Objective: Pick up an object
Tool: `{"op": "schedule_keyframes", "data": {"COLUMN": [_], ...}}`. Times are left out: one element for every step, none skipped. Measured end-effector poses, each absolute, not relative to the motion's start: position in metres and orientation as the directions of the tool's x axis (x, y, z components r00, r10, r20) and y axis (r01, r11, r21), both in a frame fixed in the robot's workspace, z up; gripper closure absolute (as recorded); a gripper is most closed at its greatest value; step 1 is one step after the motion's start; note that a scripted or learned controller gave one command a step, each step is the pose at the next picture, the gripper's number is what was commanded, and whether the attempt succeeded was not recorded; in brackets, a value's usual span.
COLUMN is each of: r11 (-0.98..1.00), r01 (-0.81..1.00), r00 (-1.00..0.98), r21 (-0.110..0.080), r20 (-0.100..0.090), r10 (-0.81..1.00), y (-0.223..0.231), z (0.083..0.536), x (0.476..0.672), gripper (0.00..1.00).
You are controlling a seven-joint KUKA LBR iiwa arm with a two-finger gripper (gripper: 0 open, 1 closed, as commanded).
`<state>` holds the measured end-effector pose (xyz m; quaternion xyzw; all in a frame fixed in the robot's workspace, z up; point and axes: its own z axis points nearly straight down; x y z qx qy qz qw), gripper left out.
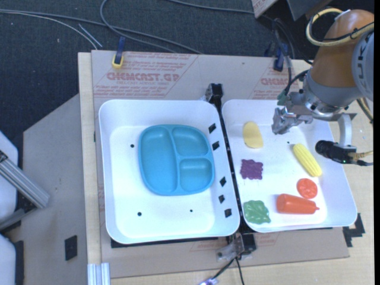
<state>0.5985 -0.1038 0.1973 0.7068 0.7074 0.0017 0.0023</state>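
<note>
My gripper (284,123) hangs over the back of the right bin (347,209), just right of a pale yellow oval piece (253,135); nothing shows between its fingers. Below it in the same bin lie a yellow corn cob (307,159), a purple grape cluster (251,169), a red tomato slice (307,187), an orange-red pepper (295,204) and a green leafy piece (256,212). All of them rest on the bin floor, apart from the gripper.
The left bin (113,177) holds a blue divided plate (176,159). A black divider strip (222,153) runs between the two bins. The bench's cardboard top (148,76) lies behind, with cables on the dark floor beyond.
</note>
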Motion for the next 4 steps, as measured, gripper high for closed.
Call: {"op": "schedule_keyframes", "data": {"r11": [0.002, 0.001, 0.004, 0.004], "r01": [1.0, 1.0, 1.0, 1.0], "r00": [-0.002, -0.001, -0.004, -0.004], "r21": [0.007, 0.006, -0.003, -0.006], "r20": [-0.001, -0.001, 0.002, 0.003], "r10": [1.0, 1.0, 1.0, 1.0], "y": [-0.096, -0.096, -0.046, 0.0], "z": [0.253, 0.294, 0.287, 0.261], "x": [0.607, 0.608, 0.584, 0.554], "gripper": [1.0, 1.0, 1.0, 1.0]}}
